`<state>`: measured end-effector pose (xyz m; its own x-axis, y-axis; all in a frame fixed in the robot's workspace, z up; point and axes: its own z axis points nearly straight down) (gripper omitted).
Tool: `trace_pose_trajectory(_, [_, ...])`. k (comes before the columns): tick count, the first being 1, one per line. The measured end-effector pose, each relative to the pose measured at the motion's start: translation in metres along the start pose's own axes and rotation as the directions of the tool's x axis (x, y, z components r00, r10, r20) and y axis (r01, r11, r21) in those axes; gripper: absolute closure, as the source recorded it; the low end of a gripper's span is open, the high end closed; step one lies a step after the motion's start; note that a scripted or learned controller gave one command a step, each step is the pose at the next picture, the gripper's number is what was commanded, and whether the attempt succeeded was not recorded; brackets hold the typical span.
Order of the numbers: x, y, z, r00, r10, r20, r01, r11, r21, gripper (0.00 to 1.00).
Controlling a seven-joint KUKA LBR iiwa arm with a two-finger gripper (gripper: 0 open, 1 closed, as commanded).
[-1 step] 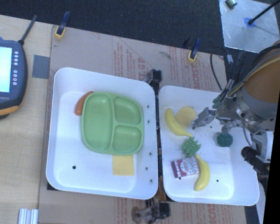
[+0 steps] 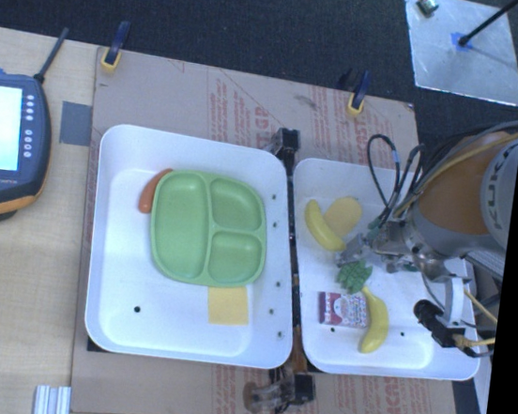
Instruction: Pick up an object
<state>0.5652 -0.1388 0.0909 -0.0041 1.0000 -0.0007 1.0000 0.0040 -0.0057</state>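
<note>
Clearly the risk at this moment is a grasp that closes on nothing, or on two things together. The jaws (image 2: 365, 253) hang low in the right bin (image 2: 427, 366), and I take this bin as the landmark. Near its middle lies a small green object (image 2: 354, 277), just under the jaws, and it looks like the target. Beside it, toward the front wall of the bin, lie a red and white packet (image 2: 343, 310) and a banana (image 2: 375, 323), close to each other. Another yellow fruit (image 2: 324, 226) and a pale yellow piece (image 2: 345, 210) lie toward the bin's left wall at the back. Because these things are crowded, the jaws could push the green object sideways or pinch the packet's edge as well. How wide the jaws stand I cannot tell; the metal parts there are blurred and cables cover them. I cannot see anything held between them.
</note>
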Motion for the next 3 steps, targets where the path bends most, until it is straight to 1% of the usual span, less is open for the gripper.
trace_pose_trajectory(1, [0.037,-0.030,0.000,1.000,-0.002,-0.001,0.002,1.000,0.000,0.00])
trace_pose_trajectory(2, [0.036,-0.030,-0.010,1.000,-0.005,0.001,0.005,1.000,0.002,1.00])
trace_pose_trajectory(3, [0.101,0.002,-0.102,1.000,-0.001,-0.001,0.001,1.000,-0.004,1.00])
